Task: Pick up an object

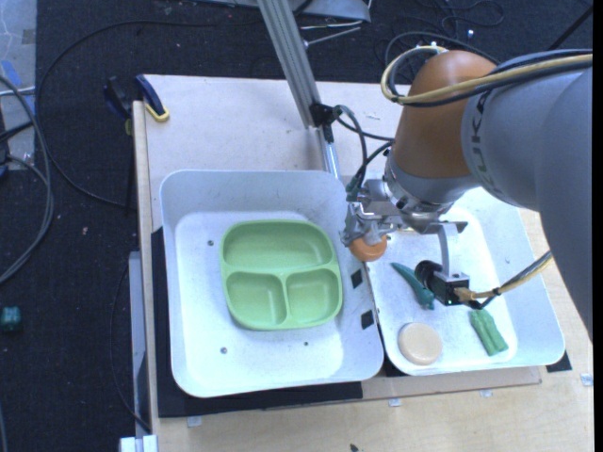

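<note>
The arm (pixel 490 130) enters from the right, grey with an orange band above the wrist, and hangs over the inner edge of the right bin (pixel 537 337); the gripper (pixel 366 238) sits low at the near-left corner of that bin, close to the wall shared with the left bin (pixel 188 347). A small orange object (pixel 367 248) lies directly under the gripper, touching or partly covered by it; whether the pincer is closed on it or merely resting above it cannot be told from this angle. In the right bin, a teal tool (pixel 415 282) lies just right of the orange object; a green stick-shaped piece (pixel 489 330) lies toward the front right; a pale round disc (pixel 420 343) rests at the front left. In the left bin, a light green divided tray (pixel 281 273) lies flat near the centre, with one long compartment and two smaller ones. Cables (pixel 513 276) trail from the wrist across the right bin.
</note>
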You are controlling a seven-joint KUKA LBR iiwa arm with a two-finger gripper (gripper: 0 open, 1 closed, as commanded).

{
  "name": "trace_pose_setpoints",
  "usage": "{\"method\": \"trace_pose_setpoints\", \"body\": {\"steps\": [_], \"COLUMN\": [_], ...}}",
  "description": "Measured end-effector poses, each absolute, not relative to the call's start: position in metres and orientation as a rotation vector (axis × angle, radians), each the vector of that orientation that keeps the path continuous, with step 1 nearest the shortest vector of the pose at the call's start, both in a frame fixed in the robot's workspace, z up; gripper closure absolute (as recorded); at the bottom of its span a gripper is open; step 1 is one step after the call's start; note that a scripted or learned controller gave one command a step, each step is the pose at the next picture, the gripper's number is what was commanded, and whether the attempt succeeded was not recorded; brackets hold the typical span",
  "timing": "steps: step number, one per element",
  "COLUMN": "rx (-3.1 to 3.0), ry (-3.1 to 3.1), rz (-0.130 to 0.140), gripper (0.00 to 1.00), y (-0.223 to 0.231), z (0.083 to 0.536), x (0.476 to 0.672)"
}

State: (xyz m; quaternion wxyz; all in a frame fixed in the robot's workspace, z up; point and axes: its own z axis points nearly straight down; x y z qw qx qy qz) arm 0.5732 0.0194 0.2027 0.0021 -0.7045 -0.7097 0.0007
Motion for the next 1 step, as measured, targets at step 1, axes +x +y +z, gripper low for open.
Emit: {"method": "trace_pose_setpoints", "body": {"steps": [1], "rx": [-2.21], "ry": [-2.229], "rz": [-0.002], "gripper": [1.0], "y": [0.0724], "z": [0.2204], "x": [0.5513]}}
